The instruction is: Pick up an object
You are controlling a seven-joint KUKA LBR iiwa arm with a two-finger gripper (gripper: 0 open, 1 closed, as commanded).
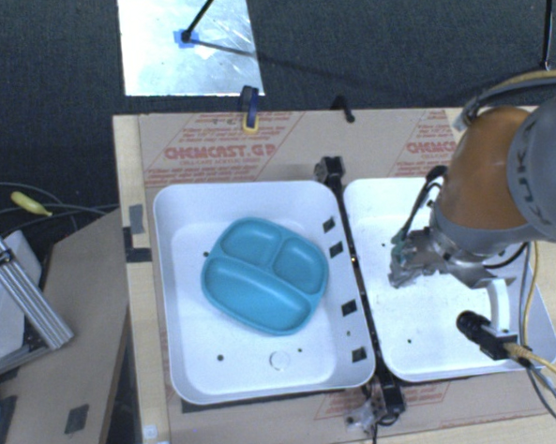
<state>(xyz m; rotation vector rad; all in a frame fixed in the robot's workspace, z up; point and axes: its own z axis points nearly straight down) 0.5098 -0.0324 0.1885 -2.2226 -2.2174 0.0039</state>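
A blue divided plate point(264, 274) lies flat in the middle of the left bin point(179, 222), tilted a little in plan. My gripper point(400, 268) hangs low over the right bin point(381, 210), near that bin's left-middle, well to the right of the plate and across the divider between the bins. The wrist and the orange band block the view of the fingers, and nothing shows between them.
A black divider strip with clips point(344, 259) runs between the two bins. A small clear disc point(280, 361) lies near the left bin's front wall. The arm's bulk covers the right bin's right half. Cardboard point(226, 144) surrounds the bins.
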